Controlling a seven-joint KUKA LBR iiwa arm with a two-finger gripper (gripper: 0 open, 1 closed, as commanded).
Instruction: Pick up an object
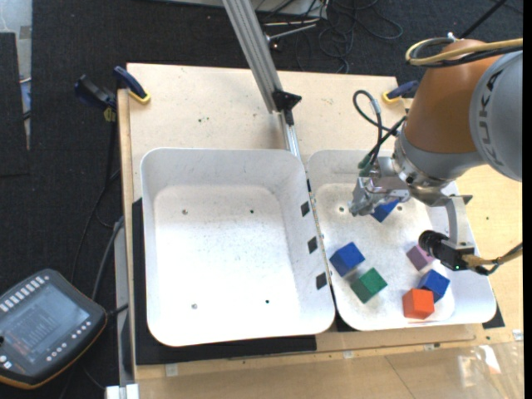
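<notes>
My gripper [378,206] hangs over the back of the right bin [478,310]. A small blue block [386,213] shows between its fingers, partly hidden by them, and the gripper is shut on it. On the bin floor in front of it lie a blue cube [347,258], a green cube [368,284], an orange-red cube [418,303], a second blue cube [435,283] and a purple block [418,257].
The left bin [166,173] stands beside the right one, sharing a raised middle wall. A slanted metal pole [253,44] comes down to the back of the bins. A black fitting with cables [439,248] hangs off the arm near the purple block.
</notes>
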